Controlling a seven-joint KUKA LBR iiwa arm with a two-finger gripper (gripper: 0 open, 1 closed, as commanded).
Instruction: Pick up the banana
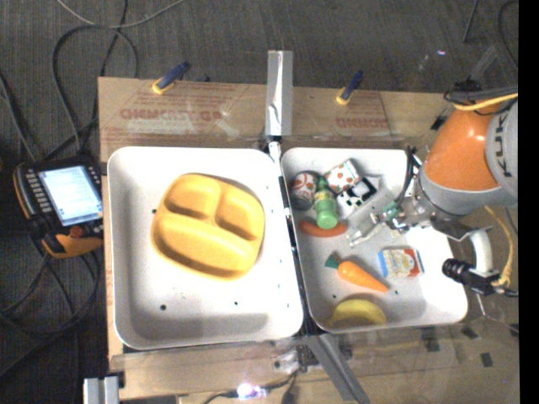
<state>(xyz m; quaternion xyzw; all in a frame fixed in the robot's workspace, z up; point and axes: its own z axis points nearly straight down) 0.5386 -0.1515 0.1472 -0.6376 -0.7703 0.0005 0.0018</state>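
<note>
Dark carpet with loose cables around a brown tabletop (210, 112) carrying two white bins side by side. Left bin (126, 310): a yellow divided tray (210, 224), roughly centred, nothing else in it. Right bin (438, 305): the banana (358, 312) lies flat against the near wall, around the middle of that edge, with nothing touching it. An orange carrot (362, 275) with a green top sits just behind the banana, close but apart. A small white packet (398, 263) is beside the carrot, toward the right wall. Cluster at the bin's back-left: a round can (304, 188), a green bottle (325, 209) over a red-orange piece, a spotted white box (341, 177), and a black-and-white item (360, 191). The arm comes in over the right bin's right edge; the end effector (376, 220) sits above the bin's centre, well apart from the banana. Nothing visible in its grasp; can't tell whether it's released or clenched at this resolution. A handheld pendant (63, 196) with a lit screen lies on the floor off the tabletop's left edge.
</note>
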